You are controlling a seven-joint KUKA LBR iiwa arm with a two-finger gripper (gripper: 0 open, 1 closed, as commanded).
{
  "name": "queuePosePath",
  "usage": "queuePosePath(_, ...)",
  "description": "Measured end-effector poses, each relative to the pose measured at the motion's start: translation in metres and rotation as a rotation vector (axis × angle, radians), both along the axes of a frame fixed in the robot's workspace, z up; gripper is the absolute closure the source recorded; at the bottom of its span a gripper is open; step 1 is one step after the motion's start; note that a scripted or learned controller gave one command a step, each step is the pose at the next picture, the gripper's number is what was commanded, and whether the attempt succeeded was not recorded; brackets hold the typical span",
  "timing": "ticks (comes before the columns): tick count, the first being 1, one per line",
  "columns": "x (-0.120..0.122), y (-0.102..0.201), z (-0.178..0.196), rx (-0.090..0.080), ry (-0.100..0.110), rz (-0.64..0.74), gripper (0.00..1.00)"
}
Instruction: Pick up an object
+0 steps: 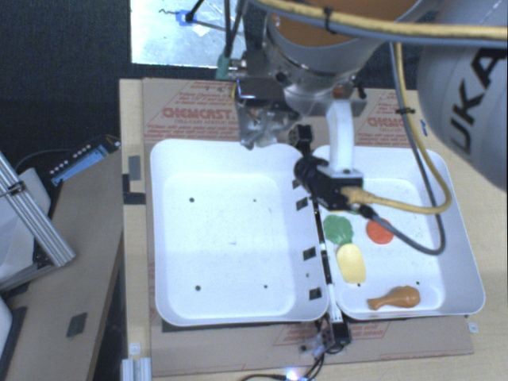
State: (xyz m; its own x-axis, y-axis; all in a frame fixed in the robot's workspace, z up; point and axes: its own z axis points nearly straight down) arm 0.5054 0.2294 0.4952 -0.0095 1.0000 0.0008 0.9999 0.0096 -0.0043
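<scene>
So, progress report: nothing picked up yet as far as I can see. My gripper (268,130) is hanging over the far edge of the left bin (171,213), near the corner where the two bins meet, and honestly I can't tell whether it's open or closed from this angle. Nothing is visibly in it.

All the candidates sit in the right bin (464,288), along its left wall and near edge: a green piece (337,228) by the divider, a yellow piece (351,263) touching it on the near side, a small red-orange piece (379,232) just beside the green one, and a tan drumstick-shaped toy (394,298) by the near edge.

So basically the whole job's left: move over, come down, grab one.
</scene>
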Motion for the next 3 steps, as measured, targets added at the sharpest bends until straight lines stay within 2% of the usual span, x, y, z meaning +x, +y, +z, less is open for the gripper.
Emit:
queuePosePath(1, -0.02, 0.005, 0.042, 0.003, -0.009, -0.004, 1.0)
queuePosePath(2, -0.019, 0.005, 0.04, 0.001, -0.006, -0.004, 0.0)
queuePosePath(3, -0.019, 0.005, 0.051, 0.003, -0.008, 0.001, 1.0)
